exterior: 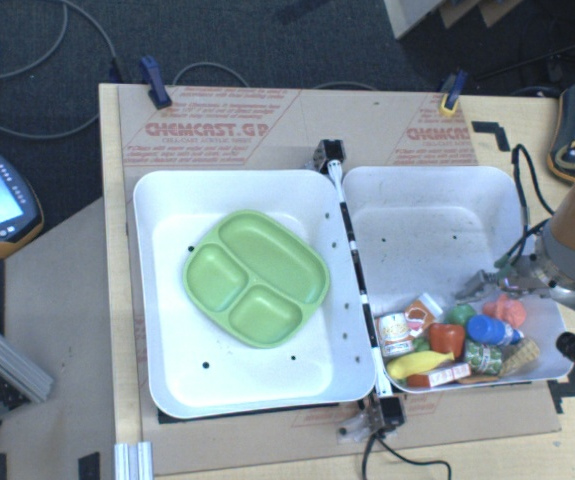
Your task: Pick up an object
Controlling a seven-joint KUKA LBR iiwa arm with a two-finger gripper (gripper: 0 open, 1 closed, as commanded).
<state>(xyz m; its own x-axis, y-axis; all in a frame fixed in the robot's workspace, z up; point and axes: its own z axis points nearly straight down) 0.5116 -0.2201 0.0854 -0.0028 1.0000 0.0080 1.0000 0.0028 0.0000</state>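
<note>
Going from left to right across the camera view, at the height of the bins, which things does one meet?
Green plastic divided plate in the left white bin → black divider clips between the bins → small white can with red label → red toy pepper → blue round toy → the grey arm's tool reaches in from the right.

1. We see a heap of small toy food pieces in the near corner of the right bin (pixel 437 193).
2. A yellow banana (pixel 414 366) lies flat at the near edge.
3. A red pepper (pixel 446 339) sits just behind it.
4. A blue piece (pixel 487 329) and a salmon-pink piece (pixel 510 310) lie close together to its right.
5. A white labelled can (pixel 395 333) lies on its side at the heap's left.
</note>
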